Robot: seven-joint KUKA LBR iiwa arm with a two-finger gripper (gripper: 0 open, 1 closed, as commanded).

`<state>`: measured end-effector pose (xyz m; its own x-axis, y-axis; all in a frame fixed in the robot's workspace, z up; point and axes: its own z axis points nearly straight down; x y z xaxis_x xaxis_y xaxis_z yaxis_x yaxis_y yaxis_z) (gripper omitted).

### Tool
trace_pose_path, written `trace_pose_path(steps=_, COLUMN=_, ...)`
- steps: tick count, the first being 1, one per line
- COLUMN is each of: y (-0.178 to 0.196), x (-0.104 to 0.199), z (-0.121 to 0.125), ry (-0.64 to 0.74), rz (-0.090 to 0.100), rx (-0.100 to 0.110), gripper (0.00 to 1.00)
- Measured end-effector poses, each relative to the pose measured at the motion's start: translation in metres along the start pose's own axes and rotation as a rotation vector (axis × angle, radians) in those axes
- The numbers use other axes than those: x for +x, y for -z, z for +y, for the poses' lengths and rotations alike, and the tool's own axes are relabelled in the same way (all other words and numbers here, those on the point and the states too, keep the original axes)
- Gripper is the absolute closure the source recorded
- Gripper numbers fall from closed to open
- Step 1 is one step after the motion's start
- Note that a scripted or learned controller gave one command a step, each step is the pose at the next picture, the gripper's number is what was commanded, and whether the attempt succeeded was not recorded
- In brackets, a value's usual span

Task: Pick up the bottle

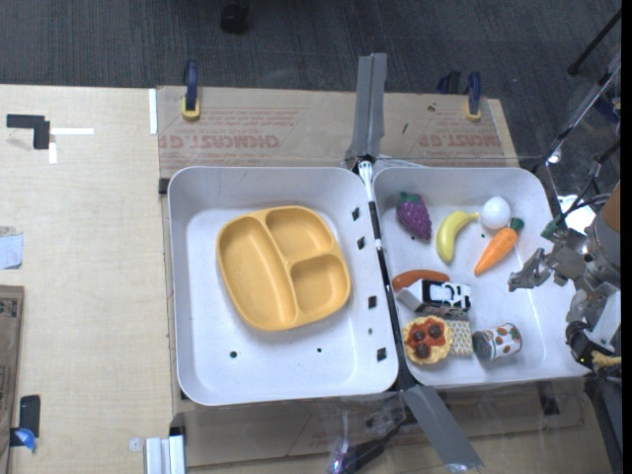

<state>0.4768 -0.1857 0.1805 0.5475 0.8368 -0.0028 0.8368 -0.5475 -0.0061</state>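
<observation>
One step, the approach, seems in hand: the gripper point(533, 270), open or closed I cannot tell, hangs at the right bin's point(454, 173) right side and must next reach left to the black-and-white bottle point(444, 294) lying between sausage point(420, 278) and pizza point(428, 337).

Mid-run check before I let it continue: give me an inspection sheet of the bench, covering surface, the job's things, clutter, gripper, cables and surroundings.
Surface: two white bins side by side, left bin and right bin, on a cardboard sheet held by clamps.
Job's things: no item I can confidently call the bottle; closest is a small black-and-white object in the right bin.
Clutter: yellow divided plate in the left bin; grapes, banana, carrot, white egg, pizza slice, small can in the right bin.
Gripper: gripper over the right bin's right side; finger state unclear.
Cables: some at the right edge.
Surroundings: dark carpet, wooden table at left.
</observation>
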Motion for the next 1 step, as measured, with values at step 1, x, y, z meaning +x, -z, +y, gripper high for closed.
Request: trace_pose_path(steps=1, y=0.0186, x=0.0233, z=0.0292, ry=0.345, rz=0.0, rx=-0.005, gripper=0.0)
